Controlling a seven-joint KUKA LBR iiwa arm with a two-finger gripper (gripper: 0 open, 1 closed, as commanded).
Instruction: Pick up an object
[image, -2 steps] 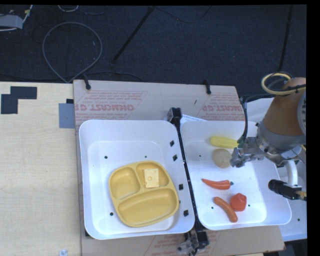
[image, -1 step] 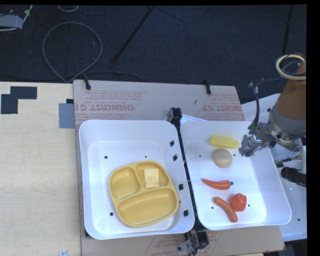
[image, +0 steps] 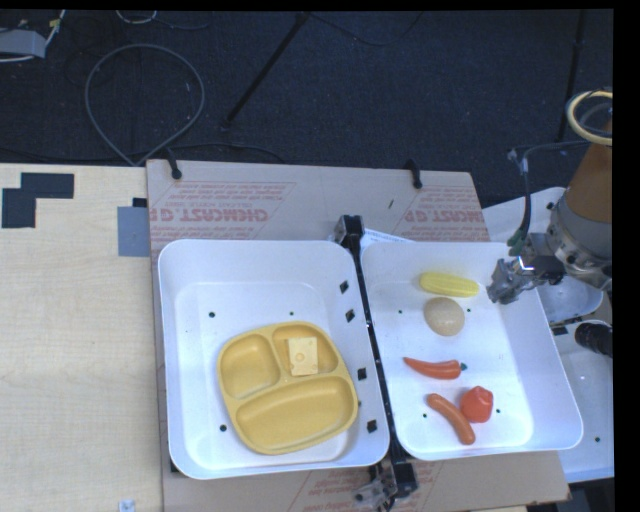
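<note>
One fixed overhead camera, slanted down, both bins (image: 270, 262) in frame

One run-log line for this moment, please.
claw above right bin upper right edge | holding nothing | nearest: yellow corn | tray in left bin

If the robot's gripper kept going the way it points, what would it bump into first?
Probably the yellow corn cob. The gripper points left across the right white bin, and the corn lies nearest in that line, though height is hard to judge.
</note>
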